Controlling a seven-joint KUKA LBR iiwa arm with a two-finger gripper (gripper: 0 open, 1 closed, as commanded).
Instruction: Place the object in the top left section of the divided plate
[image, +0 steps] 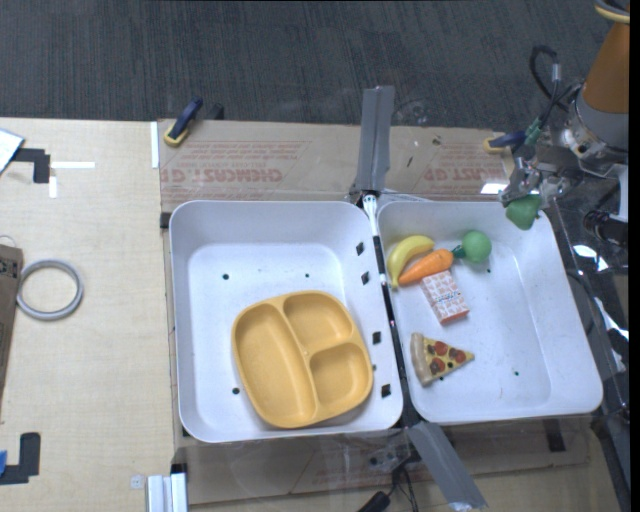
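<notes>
From my feed the gripper (524, 196) is up over the back right corner of the right bin (560, 330), and there's a small green object (521, 212) pinched between its fingers, so it's closed on that. The yellow divided plate (300, 356) is sitting in the left bin (200, 300), all three sections bare. In the right bin I've got a banana (406, 255), a carrot (429, 264), a green ball (476, 245), a little red box (445, 297) and a pizza slice (437, 357).
</notes>
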